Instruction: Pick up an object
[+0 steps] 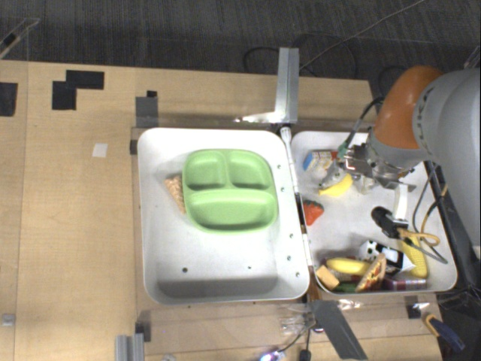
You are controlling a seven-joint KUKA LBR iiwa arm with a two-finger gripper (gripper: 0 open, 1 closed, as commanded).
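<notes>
A green divided plate (228,189) lies in a white bin (158,262); yellow banana (346,265) opposite.

A pale wooden bench (68,224) fills most of the view, with black patches (75,87) stuck near its far left corner. Beyond its far edge lies dark grey carpet (188,13), crossed by a thin cable (361,32). Light is even.

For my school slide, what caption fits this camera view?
Robot arm's gripper hovers by a yellow toy in the right bin; green tray fills the left.
</notes>
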